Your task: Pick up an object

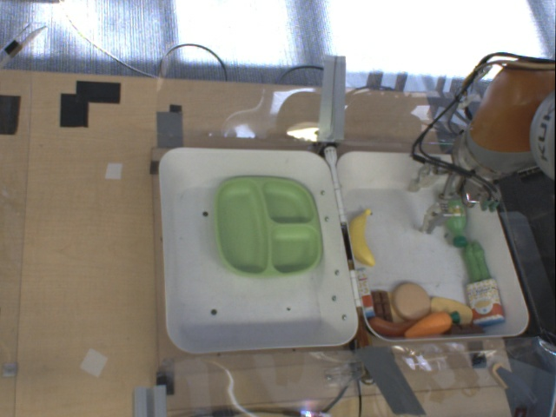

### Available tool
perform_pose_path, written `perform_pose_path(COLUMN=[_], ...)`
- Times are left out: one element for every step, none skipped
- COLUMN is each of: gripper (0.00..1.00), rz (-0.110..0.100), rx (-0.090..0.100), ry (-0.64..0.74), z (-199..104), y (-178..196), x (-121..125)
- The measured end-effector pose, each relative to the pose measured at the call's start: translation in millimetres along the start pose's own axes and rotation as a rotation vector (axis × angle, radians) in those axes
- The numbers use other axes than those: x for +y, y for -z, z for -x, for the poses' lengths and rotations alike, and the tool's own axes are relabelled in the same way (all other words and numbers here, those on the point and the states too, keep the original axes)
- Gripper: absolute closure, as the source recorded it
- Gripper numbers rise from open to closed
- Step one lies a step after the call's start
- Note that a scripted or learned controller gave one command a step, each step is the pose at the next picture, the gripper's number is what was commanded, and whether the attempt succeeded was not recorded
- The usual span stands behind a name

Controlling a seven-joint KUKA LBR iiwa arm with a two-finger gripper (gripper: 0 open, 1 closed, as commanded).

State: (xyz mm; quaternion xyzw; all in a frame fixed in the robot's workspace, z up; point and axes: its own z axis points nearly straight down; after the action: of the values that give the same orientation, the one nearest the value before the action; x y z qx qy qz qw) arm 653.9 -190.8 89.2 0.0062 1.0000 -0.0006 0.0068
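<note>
Gripper (445,218): finger spread unclear, low over the right white bin (395,194).
Green plastic bottle (478,272): lying flat just below it.

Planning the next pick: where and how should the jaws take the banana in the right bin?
Grip the banana across its middle, coming straight down from above. It lies flat and alone beside the divider, long axis running along it, so the jaws should close across its narrow width, probably clear of the wall.

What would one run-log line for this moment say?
gripper: over right white bin, above green bottle | yellow banana: left side of bin | green divided plate: left white bin
</note>
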Motion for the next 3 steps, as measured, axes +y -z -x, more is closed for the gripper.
perform_pose_path(gripper=[0.0,0.0,0.0], rz=[-0.001,0.0,0.001], rx=[0.002,0.001,0.002], ry=[-0.084,-0.141,-0.141], z=[-52,-18,4], y=[22,24,-2], x=[-16,-14,6])
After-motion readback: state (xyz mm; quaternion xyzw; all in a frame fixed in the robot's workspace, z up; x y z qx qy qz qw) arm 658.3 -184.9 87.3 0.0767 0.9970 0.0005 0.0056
